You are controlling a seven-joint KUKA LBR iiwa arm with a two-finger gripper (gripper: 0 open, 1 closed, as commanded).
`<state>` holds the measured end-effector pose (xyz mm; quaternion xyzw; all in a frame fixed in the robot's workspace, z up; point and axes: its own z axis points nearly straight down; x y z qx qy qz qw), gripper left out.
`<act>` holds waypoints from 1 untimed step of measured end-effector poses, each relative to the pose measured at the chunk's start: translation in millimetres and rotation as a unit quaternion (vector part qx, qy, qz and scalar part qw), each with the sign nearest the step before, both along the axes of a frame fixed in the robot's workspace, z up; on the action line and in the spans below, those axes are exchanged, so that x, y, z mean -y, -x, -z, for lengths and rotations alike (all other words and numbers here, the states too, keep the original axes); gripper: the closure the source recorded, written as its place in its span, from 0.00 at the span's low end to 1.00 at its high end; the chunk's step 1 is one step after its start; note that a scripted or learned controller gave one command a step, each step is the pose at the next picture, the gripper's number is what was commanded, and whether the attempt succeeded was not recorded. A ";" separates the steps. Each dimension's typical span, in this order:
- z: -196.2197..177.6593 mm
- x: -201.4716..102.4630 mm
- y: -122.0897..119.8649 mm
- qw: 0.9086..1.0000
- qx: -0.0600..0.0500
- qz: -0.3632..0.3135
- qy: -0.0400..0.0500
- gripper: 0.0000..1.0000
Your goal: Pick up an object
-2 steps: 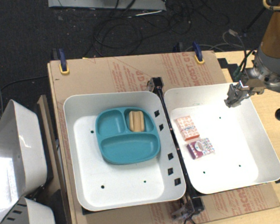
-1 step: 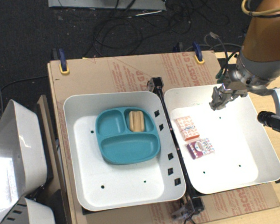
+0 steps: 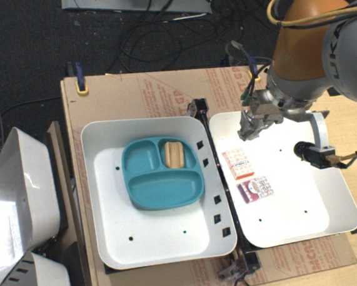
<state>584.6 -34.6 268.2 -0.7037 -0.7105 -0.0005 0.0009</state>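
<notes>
Tool (image 3: 251, 130) hovers over the right bin (image 3: 336, 218), its spread impossible to tell; your nearest target, the flat packet (image 3: 237, 163), lies just below-left of it, long axis roughly vertical.

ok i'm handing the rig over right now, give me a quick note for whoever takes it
End effector: hovering over the top left corner of the right bin; nothing visible between its fingers, and their state can't be read from this view.
Right bin: two flat packets, a red-and-white one and just below it a purple-and-white one, lying below the end effector.
Left bin: teal divided tray with a tan block in its upper right compartment.
Done: nothing picked up.
Left: descend on an object, likely the near packet, grasp and lift.
</notes>
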 end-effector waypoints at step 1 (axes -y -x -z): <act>18.0 -50.2 -4.1 1.000 -0.001 0.001 0.000 1.00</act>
